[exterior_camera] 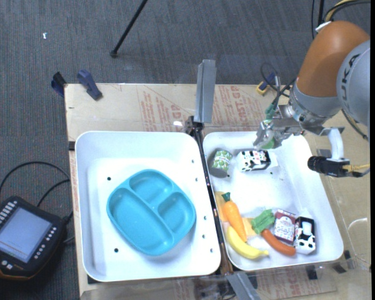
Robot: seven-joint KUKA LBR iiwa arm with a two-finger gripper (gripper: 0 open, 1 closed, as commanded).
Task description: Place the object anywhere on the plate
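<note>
Over in the right bin (300, 186), the gripper (267, 136) is parked near the far edge, just above a little black-and-white cow-print carton (254, 160), with a small green-and-white round thing (222, 160) beside it. Whether anything is gripped can't be told from this angle, since the tip is blurred against the white wall, so no grab should be assumed. More toys are piled at the near end of that bin: a carrot (232, 213), a banana (245, 245), a red box (285, 225). The blue plate (151, 212) is sat in the left bin (94, 167) with all three compartments bare. For a clean pick, the carton should probably be approached straight down and squeezed across its narrow sides, kept clear of the bin wall, then carried high over the divider between the bins before being lowered onto the plate.
</note>
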